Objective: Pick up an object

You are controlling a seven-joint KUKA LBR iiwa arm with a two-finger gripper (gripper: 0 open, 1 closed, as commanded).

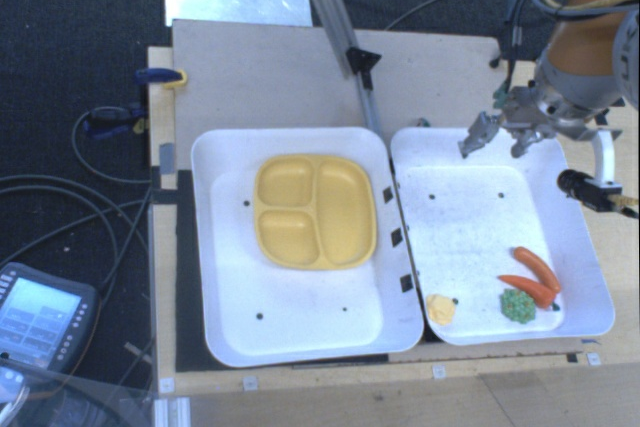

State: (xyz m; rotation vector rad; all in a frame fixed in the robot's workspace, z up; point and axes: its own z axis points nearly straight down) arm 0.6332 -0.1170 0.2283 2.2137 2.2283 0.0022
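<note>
Nearest to the camera, 4 small things lie along the front edge of the right bin [470, 215]: a pale yellow piece [440, 309] at the front left corner, a green piece like broccoli [517, 305], and 2 orange pieces like carrots, one [527, 289] just behind the green piece and one [537, 268] a little further back. Any of them can be the object to pick. The 2 orange pieces and the green piece are very close, perhaps touching.

In my judgement, the main risk comes from this. The things sit near the bin wall, so a finger can hit the rim or the sloping wall on the way down. Closing on the crowded group can also push 1 piece away or catch 2 together. The yellow piece stands apart and seems easier, but it is tight in the corner.

The middle and back of the right bin are bare, so there is open room there. In the left bin [225, 315] lies a yellow divided plate [315, 210].

Furthest, the jaws [497, 138] hang over the back edge of the right bin, spread apart with nothing between them, well apart from the objects. The surface [260, 75] behind is bare.
</note>
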